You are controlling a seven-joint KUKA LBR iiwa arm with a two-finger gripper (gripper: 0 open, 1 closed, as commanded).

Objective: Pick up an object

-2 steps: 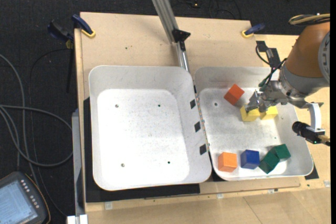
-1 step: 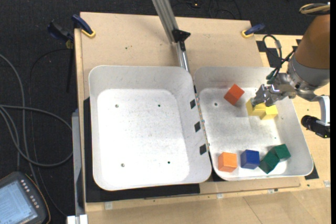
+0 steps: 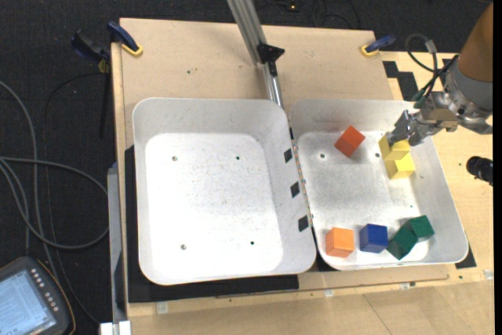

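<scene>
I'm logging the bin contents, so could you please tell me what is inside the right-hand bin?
The right bin holds two orange cubes, a blue cube, two green blocks and yellow blocks. The gripper partly covers the yellow blocks.

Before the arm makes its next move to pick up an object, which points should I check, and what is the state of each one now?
1. Gripper is above the right bin: ok.
2. Gripper is near a target, the yellow blocks: ok.
3. An object is between the fingers: cannot tell.
4. Yellow blocks stand apart from the tilted orange block: ok.
5. Corner cluster of orange cube, blue cube and green blocks is away from the gripper: ok.
</scene>
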